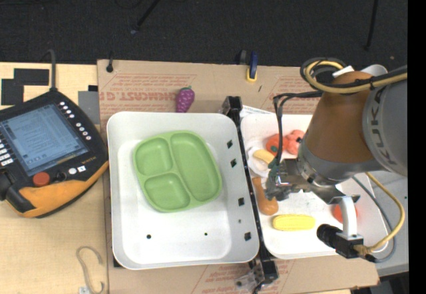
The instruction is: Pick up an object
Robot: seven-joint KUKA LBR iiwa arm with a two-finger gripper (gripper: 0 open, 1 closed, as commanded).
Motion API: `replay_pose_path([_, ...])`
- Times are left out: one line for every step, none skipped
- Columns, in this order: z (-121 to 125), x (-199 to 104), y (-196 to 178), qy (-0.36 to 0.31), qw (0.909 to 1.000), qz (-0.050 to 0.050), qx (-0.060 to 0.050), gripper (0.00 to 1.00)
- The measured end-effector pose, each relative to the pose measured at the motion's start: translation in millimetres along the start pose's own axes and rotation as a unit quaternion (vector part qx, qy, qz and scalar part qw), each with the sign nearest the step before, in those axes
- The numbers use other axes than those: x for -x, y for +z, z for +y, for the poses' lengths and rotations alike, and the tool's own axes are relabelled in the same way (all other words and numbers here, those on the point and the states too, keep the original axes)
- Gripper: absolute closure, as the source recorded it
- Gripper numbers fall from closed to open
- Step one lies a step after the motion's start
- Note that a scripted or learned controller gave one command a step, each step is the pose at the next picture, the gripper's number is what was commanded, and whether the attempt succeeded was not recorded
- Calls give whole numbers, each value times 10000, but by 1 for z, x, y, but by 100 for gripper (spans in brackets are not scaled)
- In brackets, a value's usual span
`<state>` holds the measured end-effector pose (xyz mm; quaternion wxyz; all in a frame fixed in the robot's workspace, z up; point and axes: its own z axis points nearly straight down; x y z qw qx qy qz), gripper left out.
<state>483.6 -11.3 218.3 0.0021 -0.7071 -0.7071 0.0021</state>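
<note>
jaws: cannot tell; gripper (pixel 278 187) low in the right bin (pixel 301 250), just above the corn (pixel 293 222); nothing visibly lifted yet.

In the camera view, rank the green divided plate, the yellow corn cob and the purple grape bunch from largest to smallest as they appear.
1. Green divided plate, by far the largest.
2. Yellow corn cob.
3. Purple grape bunch, slightly smaller than the corn; it lies farther from the camera, so ranks two and three are unsure.

The grey arm (pixel 373 133), orange band above the wrist, reaches in from the right, its gripper (pixel 278 183) pointing down-left.
</note>
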Motion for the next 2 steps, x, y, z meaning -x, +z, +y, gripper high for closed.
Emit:
replay_pose_path([-4,-3,-4,3,10000,5,8,100])
replay_pose_path([2,-3,1,4,10000,0,7,100])
